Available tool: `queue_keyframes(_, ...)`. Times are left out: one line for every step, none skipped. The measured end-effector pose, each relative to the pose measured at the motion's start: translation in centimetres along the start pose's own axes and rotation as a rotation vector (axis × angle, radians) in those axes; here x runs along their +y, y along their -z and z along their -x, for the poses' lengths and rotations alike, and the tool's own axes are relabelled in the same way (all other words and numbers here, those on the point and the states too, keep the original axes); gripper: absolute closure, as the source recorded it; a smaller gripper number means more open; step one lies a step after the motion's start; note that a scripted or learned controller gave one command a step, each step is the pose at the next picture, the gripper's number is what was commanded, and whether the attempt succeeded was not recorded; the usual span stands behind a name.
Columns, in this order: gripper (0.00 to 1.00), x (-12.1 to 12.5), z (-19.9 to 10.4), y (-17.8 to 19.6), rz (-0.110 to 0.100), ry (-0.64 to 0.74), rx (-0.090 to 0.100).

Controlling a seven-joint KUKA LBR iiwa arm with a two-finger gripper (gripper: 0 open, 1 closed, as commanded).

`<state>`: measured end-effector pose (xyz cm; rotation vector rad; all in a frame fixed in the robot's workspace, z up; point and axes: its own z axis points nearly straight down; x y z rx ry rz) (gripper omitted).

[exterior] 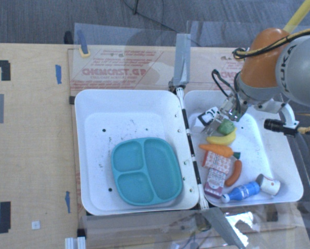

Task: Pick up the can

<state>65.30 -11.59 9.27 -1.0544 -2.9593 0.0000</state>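
Observation:
In the right bin (279,154), a can (215,182) with a red and white label lies on its side near the front left corner. The gripper (213,116) hangs low over the far left part of that bin, well behind the can and apart from it. It is just beside a green fruit (226,127) and a yellow banana (221,138). The arm's orange band (264,61) is above and to the right. Nothing shows between the gripper's tips.
Between gripper and can lie a carrot (216,150), a red-patterned packet (217,162) and a red sausage (233,173). A blue bottle (242,192) and a white cup (269,184) sit at the front. The left bin (92,113) holds a teal divided plate (144,170).

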Motion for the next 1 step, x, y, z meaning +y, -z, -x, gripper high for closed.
queue_keyframes(1.00,-0.32,0.49,1.22,-0.005,-0.001,-0.013)
